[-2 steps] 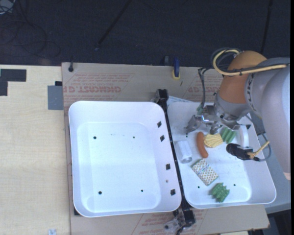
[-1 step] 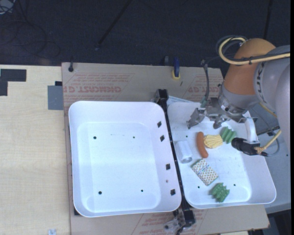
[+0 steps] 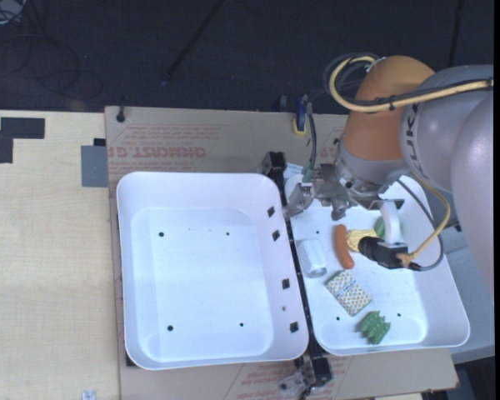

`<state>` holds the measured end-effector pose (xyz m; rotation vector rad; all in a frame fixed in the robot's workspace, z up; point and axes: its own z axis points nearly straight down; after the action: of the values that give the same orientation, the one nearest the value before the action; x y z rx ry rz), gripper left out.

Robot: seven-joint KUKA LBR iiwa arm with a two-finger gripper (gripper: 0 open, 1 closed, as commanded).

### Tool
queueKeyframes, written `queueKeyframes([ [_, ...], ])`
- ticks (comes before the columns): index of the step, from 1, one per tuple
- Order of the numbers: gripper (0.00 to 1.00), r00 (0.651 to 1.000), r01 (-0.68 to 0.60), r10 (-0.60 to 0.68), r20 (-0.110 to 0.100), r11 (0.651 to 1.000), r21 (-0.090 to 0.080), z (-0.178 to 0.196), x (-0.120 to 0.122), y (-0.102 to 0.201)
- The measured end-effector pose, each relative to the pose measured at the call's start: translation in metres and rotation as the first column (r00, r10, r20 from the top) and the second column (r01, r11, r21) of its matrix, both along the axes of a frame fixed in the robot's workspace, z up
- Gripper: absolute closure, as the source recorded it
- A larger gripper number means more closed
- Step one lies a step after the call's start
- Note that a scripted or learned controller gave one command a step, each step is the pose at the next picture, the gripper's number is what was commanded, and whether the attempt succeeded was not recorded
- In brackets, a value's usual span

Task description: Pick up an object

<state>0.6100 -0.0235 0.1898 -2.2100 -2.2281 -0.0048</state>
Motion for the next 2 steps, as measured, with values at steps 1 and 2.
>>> queueKeyframes([
  [1,0.0,1.0,0.012,-0.012,-0.008,1.0,-0.005,-0.003,-0.063,-0.029],
  [2,0.0,1.0,0.009,-0.009,-0.004,1.0,-0.007,-0.102,0.012,-0.076],
])
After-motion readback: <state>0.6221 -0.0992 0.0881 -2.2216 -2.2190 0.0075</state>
